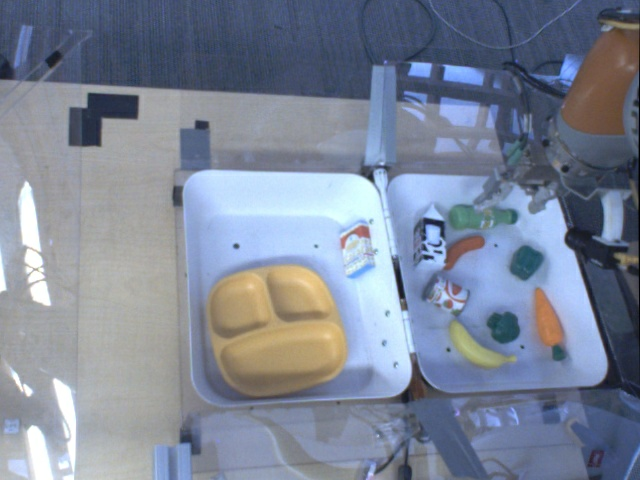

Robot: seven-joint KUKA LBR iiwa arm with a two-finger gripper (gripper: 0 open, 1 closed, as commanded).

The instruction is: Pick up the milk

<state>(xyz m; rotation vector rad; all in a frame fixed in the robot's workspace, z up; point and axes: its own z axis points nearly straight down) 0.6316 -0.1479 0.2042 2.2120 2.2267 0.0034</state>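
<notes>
**Milk carton in right bin, not gripped**

The milk carton [429,240] lies at the left side of the right bin [585,368], beside a red sausage [463,250] and a green bottle [482,216]. The gripper [515,190] hangs over the bin's far edge; its jaws stand apart, gripping nothing.

Bright even overhead light, soft shadows, window glare streaks on left bench [40,258], slightly soft focus
</notes>
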